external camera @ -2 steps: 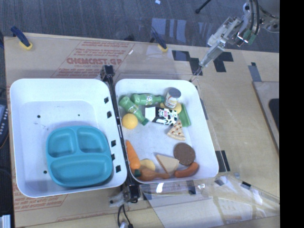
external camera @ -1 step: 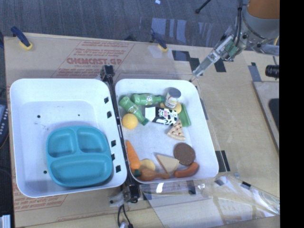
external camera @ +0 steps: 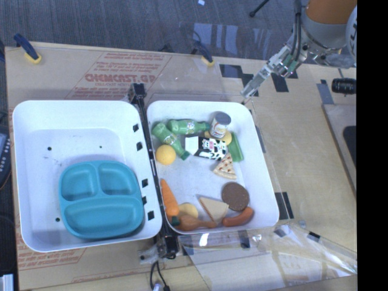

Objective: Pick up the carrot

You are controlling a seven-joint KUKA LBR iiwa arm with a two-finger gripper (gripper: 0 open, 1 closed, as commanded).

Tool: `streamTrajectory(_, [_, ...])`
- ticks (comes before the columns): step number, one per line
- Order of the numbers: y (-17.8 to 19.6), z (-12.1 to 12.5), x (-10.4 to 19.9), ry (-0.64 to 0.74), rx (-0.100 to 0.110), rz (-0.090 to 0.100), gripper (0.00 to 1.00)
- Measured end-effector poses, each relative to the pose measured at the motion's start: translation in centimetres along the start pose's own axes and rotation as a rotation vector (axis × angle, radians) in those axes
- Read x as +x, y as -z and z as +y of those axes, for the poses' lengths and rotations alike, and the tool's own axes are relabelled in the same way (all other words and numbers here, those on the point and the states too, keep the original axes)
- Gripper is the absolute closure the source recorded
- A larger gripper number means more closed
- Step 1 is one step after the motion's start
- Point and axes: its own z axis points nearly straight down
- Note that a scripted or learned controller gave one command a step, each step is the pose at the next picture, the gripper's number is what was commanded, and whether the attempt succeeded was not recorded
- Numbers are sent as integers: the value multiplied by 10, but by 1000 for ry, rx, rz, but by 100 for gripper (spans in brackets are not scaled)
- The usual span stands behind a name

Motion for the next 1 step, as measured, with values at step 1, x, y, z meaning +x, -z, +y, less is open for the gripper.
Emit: streamTrajectory(1, [40, -7, 5, 183, -5, -8, 0])
